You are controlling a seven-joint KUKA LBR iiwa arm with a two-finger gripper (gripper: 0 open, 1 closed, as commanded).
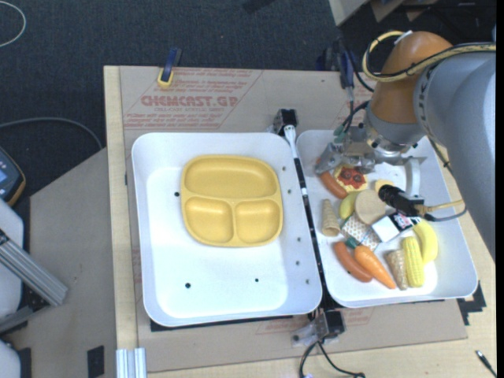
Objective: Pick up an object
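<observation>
Landmark: yellow divided plate (pixel 232 199), flat in the left bin (pixel 157 242). All positions are referenced to it.

Right of the plate, nearer the camera than its near rim: an orange carrot (pixel 372 264) lies slantwise in the right bin (pixel 453 278). A corn cob (pixel 413 260) lies just to the carrot's right.

Right of the plate, level with its two small compartments: banana (pixel 428 240) farthest out, then a small white box (pixel 386 228), a pale round piece (pixel 368 205) and a yellow-green fruit (pixel 347 206). A beige cylinder (pixel 328 217) is closest to the plate. All are crowded together.

Right of the plate, level with its large compartment: a red-orange piece (pixel 334 183), with the gripper (pixel 344 162) low over it. Open or closed: cannot tell. Contact with the piece: cannot tell.

Beyond the plate's far-left corner: a blue-and-yellow clamp (pixel 167 71) sits on the board edge.
</observation>
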